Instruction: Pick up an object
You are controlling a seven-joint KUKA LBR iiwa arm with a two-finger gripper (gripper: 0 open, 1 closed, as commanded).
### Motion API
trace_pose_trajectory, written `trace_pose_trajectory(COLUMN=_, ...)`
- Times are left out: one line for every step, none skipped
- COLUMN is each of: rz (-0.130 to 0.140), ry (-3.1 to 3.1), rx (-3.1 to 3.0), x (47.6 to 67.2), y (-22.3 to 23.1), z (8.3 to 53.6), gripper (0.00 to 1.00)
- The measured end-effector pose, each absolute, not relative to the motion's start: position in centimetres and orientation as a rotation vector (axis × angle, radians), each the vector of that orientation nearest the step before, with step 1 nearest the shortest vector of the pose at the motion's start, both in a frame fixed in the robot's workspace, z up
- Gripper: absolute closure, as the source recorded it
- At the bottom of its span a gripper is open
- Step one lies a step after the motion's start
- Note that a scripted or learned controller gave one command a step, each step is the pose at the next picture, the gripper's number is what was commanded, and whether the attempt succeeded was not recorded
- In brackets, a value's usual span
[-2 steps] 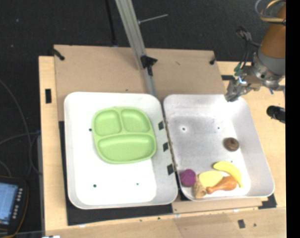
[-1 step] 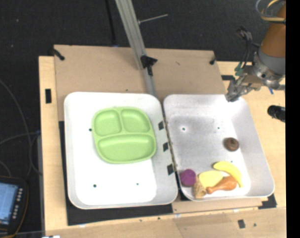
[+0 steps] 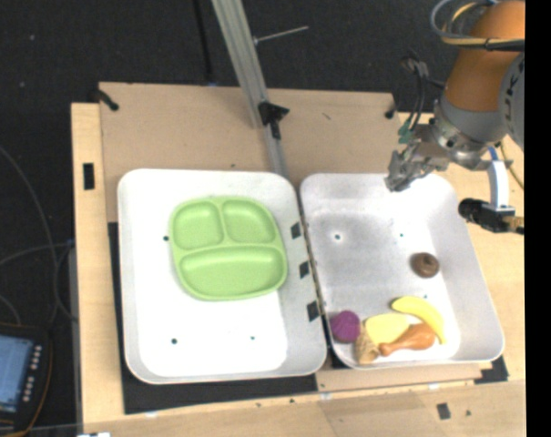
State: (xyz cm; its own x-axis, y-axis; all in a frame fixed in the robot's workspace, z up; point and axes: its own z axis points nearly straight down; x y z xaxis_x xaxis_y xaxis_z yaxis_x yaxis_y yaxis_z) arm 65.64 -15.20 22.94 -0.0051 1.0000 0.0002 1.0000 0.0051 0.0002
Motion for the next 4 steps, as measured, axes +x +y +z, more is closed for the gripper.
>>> trace_pose_trajectory(rz=0.002, ry=2.230, rx=2.214, x=65.6, y=-8.9, z=23.4, gripper=1.00)
trace_pose_trajectory(rz=0.004, ry=2.229, rx=2.212, x=66.1, y=-3.4, z=24.4, gripper=1.00)
trace_pose_trajectory(rz=0.001, ry=2.230, rx=2.215, x=64.8, y=1.7, z=24.3, gripper=1.00)
trace_pose_trajectory(rz=0.004, ry=2.231, rx=2.212, x=65.4, y=7.7, z=24.8, gripper=1.00)
